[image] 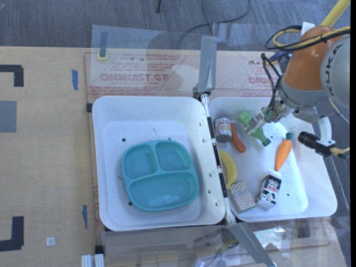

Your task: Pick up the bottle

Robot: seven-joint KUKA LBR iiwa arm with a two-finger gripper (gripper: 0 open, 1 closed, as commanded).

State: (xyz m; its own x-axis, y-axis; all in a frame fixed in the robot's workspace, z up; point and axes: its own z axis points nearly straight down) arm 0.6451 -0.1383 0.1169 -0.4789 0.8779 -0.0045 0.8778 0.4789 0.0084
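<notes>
Claw (pixel 261 124) by green bottle (pixel 257 131) in rt bin (pixel 317 204), grip unclear.

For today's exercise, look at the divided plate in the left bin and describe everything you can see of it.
The divided plate is teal, looks like smooth plastic, and has a rounded-rectangle outline with a raised rim. Ridges split it into three compartments: two smaller ones toward the far side and one wide one toward the near side. It lies flat and slightly rotated on the floor of the left bin, near the middle. Nothing sits in it, and nothing touches it except the bin floor.
</notes>
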